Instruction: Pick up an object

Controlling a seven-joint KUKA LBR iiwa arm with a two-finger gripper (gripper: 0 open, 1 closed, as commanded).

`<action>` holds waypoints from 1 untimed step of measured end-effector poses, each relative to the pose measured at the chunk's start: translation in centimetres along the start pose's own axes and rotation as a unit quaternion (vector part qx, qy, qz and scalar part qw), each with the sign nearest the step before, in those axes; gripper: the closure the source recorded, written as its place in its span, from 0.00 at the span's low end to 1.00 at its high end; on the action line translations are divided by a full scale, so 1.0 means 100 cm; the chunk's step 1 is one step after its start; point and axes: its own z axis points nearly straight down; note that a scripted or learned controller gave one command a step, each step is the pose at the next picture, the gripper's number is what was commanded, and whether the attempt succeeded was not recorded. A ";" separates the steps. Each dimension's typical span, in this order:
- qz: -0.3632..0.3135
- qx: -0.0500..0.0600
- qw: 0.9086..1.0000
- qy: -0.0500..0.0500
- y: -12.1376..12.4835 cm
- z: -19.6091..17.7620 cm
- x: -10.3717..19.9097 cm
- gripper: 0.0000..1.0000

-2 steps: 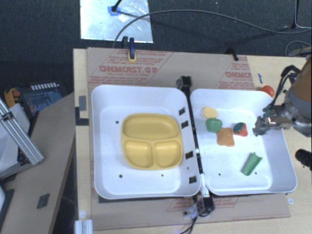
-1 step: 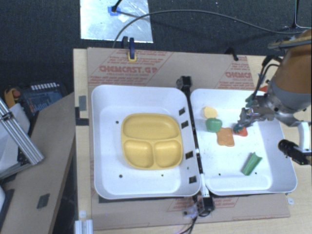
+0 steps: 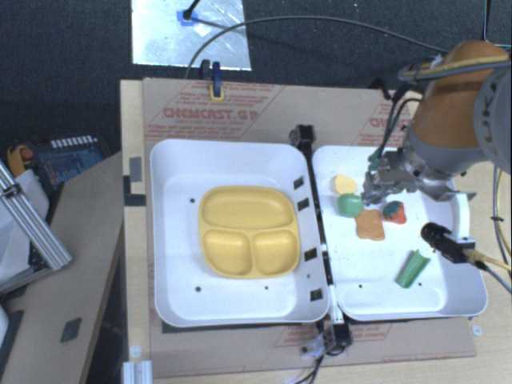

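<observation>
Toy food lies in the right bin [image 3: 464,294]: a rounded green piece [image 3: 350,206] beneath the gripper [image 3: 374,189], whose grip state I cannot tell. An elongated green piece [image 3: 413,269] points diagonally toward the bin's near-left corner.

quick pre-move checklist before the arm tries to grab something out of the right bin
1. Gripper sits over the right bin: ok.
2. Target nearby: green round piece lies just beside the gripper: ok.
3. Target free of neighbours: yellow piece, orange flat piece and red-and-teal piece crowd it: not ok.
4. Jaws open or shut: cannot tell.
5. Easier option: green stick lies alone: ok.
6. Yellow tray rests in the left bin, out of the way: ok.
</observation>
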 end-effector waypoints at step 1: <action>-0.001 -0.001 1.000 0.001 0.021 -0.004 0.058 1.00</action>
